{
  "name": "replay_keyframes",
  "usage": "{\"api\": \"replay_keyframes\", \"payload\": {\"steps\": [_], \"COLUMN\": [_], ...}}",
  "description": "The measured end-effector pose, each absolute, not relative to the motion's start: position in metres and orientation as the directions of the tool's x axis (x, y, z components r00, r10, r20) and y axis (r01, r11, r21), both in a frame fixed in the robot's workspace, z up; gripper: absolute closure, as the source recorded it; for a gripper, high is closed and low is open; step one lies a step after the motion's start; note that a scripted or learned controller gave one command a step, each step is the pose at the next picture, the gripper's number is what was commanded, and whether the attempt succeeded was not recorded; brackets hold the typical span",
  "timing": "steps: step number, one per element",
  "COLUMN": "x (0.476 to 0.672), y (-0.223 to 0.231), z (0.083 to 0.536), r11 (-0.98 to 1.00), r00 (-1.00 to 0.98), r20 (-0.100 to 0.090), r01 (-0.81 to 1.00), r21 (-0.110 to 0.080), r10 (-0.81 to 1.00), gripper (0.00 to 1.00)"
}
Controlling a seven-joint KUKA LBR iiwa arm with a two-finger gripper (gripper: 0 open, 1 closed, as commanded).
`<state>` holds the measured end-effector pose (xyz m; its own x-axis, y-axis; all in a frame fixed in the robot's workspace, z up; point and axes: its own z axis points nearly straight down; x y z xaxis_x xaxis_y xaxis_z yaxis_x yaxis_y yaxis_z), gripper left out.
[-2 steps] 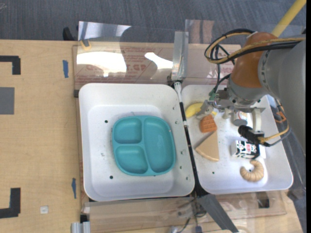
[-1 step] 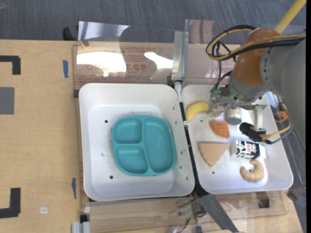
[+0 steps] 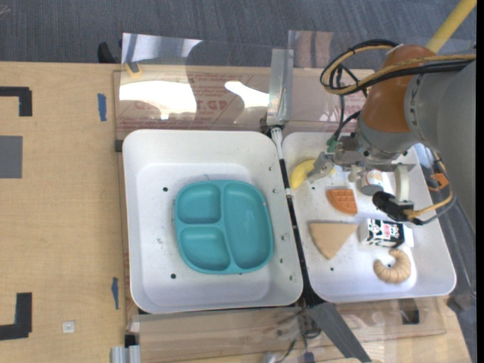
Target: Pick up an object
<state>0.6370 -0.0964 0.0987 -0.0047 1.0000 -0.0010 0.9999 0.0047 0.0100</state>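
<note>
The right bin [image 3: 435, 278] holds a yellow banana [image 3: 299, 175] at its far left. An orange waffle-like piece [image 3: 342, 200] lies near the middle, with a tan wedge [image 3: 333, 238] in front of it. A black-and-white item [image 3: 384, 232] and a curled tan pastry [image 3: 395, 266] sit at the front right. My gripper [image 3: 324, 165] hangs low over the far part of this bin, just right of the banana and above the orange piece. I see nothing clearly held in it.
The left bin [image 3: 144, 157] carries a teal divided plate [image 3: 224, 225]. A clear plastic wall [image 3: 197, 89] stands behind both bins. The arm's orange band [image 3: 389, 97] and cables [image 3: 355, 66] fill the space over the right bin's far right corner.
</note>
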Motion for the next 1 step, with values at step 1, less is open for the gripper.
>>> {"api": "replay_keyframes", "payload": {"steps": [1], "x": [0.5580], "y": [-0.1129], "z": [0.0965], "r11": [-0.002], "r00": [0.002], "r20": [0.000], "r01": [1.000], "r21": [-0.002], "r10": [1.000], "gripper": [0.00]}}
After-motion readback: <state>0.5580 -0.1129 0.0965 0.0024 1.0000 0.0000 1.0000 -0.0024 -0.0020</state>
